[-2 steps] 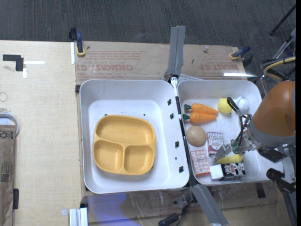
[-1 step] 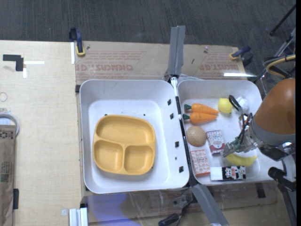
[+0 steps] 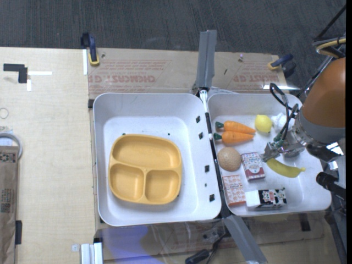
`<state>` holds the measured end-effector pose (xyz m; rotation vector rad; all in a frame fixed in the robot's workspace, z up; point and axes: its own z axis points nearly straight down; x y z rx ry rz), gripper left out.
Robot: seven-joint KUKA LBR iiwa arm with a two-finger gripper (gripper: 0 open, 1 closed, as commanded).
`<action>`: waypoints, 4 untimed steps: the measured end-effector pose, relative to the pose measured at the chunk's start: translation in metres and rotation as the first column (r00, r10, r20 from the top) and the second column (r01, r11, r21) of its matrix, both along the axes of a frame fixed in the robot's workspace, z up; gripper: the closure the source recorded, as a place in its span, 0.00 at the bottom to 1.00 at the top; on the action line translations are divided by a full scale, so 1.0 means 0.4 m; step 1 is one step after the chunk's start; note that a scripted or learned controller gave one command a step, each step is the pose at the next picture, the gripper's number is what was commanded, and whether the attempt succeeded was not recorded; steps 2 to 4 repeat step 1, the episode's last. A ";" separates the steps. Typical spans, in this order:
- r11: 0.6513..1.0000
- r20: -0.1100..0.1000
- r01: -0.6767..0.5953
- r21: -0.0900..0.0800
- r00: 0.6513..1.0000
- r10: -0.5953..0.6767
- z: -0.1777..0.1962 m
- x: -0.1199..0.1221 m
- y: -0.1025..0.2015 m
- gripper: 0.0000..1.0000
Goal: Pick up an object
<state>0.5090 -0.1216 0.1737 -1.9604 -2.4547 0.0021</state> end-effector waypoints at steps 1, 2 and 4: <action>1.000 0.000 0.009 -0.001 1.000 -0.009 0.190 0.068 0.084 1.00; 1.000 0.000 0.009 -0.001 1.000 -0.009 0.190 0.068 0.084 1.00; 1.000 0.000 0.009 -0.001 1.000 -0.009 0.190 0.068 0.084 1.00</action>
